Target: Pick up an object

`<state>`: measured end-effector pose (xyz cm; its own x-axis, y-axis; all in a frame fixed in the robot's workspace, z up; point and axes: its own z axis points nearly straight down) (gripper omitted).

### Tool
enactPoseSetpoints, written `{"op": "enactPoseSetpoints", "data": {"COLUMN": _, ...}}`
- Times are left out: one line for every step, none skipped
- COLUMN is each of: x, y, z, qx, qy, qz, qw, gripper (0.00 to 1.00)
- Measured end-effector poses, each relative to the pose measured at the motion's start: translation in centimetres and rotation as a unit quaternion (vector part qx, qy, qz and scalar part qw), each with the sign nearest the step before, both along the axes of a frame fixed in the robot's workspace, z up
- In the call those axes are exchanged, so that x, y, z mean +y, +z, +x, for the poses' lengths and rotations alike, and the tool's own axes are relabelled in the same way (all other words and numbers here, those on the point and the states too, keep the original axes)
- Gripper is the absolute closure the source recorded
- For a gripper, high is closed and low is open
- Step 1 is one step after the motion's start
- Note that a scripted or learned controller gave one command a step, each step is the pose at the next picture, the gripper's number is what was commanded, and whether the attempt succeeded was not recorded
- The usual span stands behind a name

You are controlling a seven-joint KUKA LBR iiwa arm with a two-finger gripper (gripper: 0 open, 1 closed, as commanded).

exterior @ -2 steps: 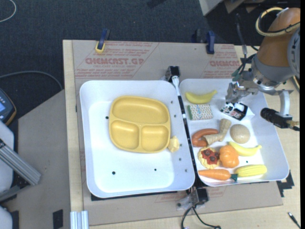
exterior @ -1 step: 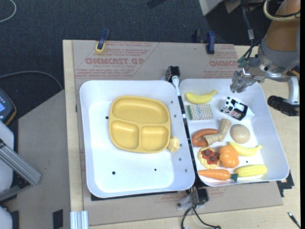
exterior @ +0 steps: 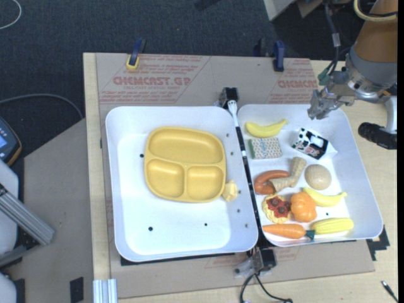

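Dark carpet ringed the counter [exterior: 189, 74], and over the right bin's [exterior: 356, 144] far rim hung the claw [exterior: 320, 106], nothing visibly in it, though I couldn't tell how wide it stood. Just below lay a black-and-white toy [exterior: 310, 143] and a banana [exterior: 265, 128], then a carrot [exterior: 284, 231] and corn [exterior: 332, 225] nearer me. Beside it, the left bin [exterior: 126, 188] held a yellow divided plate [exterior: 185, 163].

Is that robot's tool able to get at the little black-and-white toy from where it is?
Probably yes: the tool hangs just above the black-and-white toy, and nothing lies over it in the right bin.
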<state>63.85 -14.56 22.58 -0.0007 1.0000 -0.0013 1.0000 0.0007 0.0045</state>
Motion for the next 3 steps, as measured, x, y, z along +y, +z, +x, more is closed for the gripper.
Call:
{"op": "enactPoseSetpoints", "data": {"x": 3.5, "y": 0.3, "z": -3.1, "qx": 0.004, "qy": 0.001, "qz": 0.0012, "qw": 1.0000, "gripper": 1.00}}
{"op": "enactPoseSetpoints", "data": {"x": 6.5, "y": -1.0, "z": -7.6, "qx": 0.005, "qy": 0.001, "qz": 0.0017, "qw": 1.0000, "gripper": 1.00}}
{"op": "enactPoseSetpoints", "data": {"x": 9.1, "y": 0.9, "z": -10.6, "qx": 0.004, "qy": 0.001, "qz": 0.0018, "qw": 1.0000, "gripper": 1.00}}
